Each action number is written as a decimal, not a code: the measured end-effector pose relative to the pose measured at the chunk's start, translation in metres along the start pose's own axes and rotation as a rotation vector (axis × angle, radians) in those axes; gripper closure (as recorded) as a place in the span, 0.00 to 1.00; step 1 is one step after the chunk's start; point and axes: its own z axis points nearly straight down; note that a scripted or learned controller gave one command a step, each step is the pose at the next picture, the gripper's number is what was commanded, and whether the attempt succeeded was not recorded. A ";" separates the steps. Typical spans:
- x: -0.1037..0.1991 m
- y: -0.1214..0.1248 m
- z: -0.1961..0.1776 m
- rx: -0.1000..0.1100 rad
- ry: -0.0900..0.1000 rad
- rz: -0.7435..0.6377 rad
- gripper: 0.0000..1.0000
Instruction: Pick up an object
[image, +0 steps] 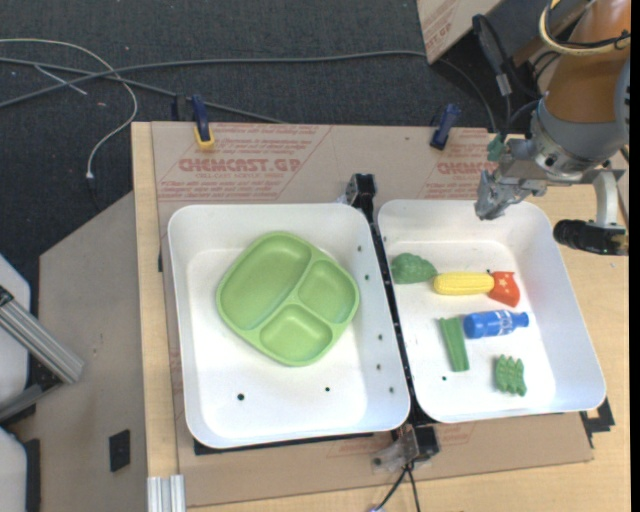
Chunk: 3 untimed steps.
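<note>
Over the far rim of the right-hand bin (560, 250), the gripper (491, 208) hangs with its fingers drawn close together and nothing between them. Below it, toward the bin's middle, lie the toys it could take: a yellow corn cob (463, 284) lying crosswise, touching a red-orange piece (505, 289) at its right end, and a dark green leafy vegetable (411, 268) just beside its left end. Nearer the camera sit a blue bottle (493, 323) with a white cap (on its side), a green stick (455, 344) and a small green ridged piece (509, 376). The left bin (200, 400) holds a light green divided plate (288, 297) with three compartments, all bare. Both bins rest on a cardboard sheet (290, 160) covering the counter.
</note>
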 end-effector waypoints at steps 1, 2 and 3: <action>0.052 -0.009 0.013 0.002 0.000 0.000 1.00; 0.096 -0.013 0.014 0.001 0.000 0.000 1.00; 0.145 -0.009 0.010 -0.003 -0.001 -0.001 1.00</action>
